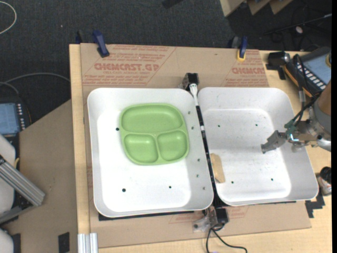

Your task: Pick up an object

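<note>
A green divided plate (154, 133) with three compartments lies in the left bin (105, 188), towards its back. A small tan wooden piece (217, 168) rests in the right bin (253, 191), against its left wall near the front. My gripper (276, 139) hangs over the right half of the right bin, well to the right of the tan piece and far from the plate. I see nothing held in it. The arm behind it runs off the right edge of the view.
Both white bins sit side by side on a cardboard-covered bench (142, 65), held by blue and yellow clamps (100, 42) at the back. A black divider strip (199, 121) runs between the bins. Cables and equipment (308, 73) crowd the right side.
</note>
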Controlling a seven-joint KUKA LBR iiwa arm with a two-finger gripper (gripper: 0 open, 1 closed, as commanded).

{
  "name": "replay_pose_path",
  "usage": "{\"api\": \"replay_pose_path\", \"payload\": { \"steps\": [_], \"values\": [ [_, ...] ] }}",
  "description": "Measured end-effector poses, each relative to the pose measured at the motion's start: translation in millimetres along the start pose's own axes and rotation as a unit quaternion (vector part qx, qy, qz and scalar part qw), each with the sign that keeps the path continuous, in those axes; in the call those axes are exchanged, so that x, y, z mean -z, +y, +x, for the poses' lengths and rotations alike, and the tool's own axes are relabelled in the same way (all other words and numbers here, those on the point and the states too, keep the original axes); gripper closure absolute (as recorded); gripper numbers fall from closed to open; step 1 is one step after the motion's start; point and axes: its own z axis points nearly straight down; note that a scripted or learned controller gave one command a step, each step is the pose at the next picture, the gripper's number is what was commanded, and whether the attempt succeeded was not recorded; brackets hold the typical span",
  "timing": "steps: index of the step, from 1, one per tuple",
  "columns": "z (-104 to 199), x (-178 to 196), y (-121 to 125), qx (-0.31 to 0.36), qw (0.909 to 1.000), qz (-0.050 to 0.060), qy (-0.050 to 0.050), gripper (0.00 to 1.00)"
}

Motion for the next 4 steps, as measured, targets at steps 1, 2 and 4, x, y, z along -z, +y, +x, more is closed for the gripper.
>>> {"api": "replay_pose_path", "payload": {
  "steps": [1,2,4],
  "values": [
    [-0.2,10.7,0.7,0.000,1.0000,-0.002,-0.001,1.00],
    [85.7,-24.8,-3.2,0.004,1.0000,0.003,0.003,1.00],
    [248.0,5.7,-9.9,0.005,1.0000,-0.001,0.002,1.00]
  ]
}}
